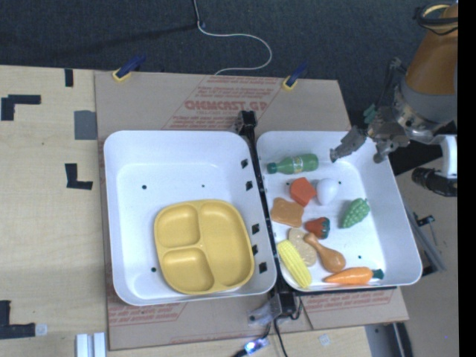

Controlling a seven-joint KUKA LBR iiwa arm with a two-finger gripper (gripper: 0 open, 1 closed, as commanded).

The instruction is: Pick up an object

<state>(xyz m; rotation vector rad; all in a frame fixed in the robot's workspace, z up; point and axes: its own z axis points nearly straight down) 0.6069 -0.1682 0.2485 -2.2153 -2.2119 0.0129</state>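
My tool (363, 146) hovered over the right bin's (394, 199) far corner, fingers apart, gripping nothing. The green bottle (293, 164) lay nearest (on its side, just left). Best plan, I judged: descend square across its width, clear of the bin wall.
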